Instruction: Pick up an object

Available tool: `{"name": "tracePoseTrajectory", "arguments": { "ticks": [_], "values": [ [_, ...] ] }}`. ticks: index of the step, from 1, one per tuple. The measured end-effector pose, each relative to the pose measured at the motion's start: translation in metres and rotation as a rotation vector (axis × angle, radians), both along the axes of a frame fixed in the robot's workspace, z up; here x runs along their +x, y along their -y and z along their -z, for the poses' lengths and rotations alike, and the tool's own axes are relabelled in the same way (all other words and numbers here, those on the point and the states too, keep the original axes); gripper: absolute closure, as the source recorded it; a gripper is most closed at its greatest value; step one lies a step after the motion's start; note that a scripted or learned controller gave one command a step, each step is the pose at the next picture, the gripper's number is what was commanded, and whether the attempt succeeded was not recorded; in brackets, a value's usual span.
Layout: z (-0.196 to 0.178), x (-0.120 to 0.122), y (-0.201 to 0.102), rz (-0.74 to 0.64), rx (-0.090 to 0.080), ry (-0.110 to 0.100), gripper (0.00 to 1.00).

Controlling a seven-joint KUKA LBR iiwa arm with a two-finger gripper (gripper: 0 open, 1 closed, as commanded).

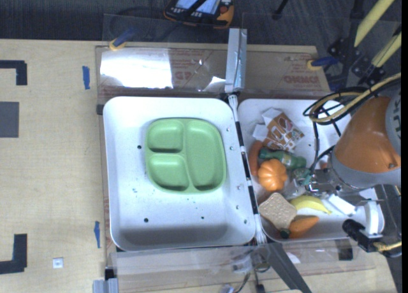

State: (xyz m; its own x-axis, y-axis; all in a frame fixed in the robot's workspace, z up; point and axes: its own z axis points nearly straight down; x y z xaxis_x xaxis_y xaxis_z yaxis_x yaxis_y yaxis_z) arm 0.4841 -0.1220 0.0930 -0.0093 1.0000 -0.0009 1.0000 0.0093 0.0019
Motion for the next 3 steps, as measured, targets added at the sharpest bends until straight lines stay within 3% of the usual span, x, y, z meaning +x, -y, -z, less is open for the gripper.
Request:
{"name": "tracePoseTrajectory", "arguments": {
  "ticks": [1, 2, 3],
  "values": [
    [0.006, 0.049, -0.023, -0.013, 0.0, 0.003, 0.0],
    [-0.004, 0.05, -0.022, -0.011, -0.001, 0.007, 1.0],
    [-0.135, 0.013, -0.066, -0.197, 0.001, -0.002, 1.0]
  ]
}}
